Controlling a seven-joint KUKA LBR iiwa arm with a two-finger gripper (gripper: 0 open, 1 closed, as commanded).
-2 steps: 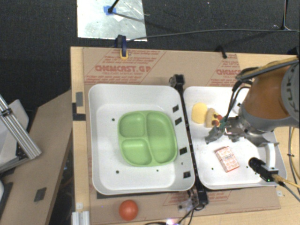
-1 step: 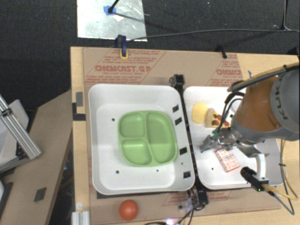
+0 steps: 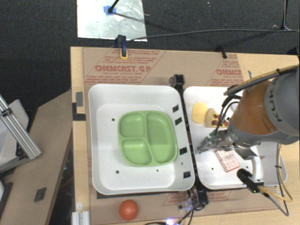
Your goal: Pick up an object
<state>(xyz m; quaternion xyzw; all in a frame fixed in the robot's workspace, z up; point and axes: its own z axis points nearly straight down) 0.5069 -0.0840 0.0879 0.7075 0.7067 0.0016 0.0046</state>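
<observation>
So my claw is hanging low over the right bin, can't tell its state from up here. Red-and-white packet lies just right of it, yellow block further back. Green divided plate sits in the left bin.

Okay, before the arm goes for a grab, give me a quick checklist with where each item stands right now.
1. Tool over the right bin: ok.
2. Something to pick nearby: ok, red-patterned card lies just right of the tool.
3. Yellow object clear of the arm: ok, near the bin's back.
4. Tool holding anything: cannot tell.
5. Green divided tray stays in the left bin: ok.
</observation>
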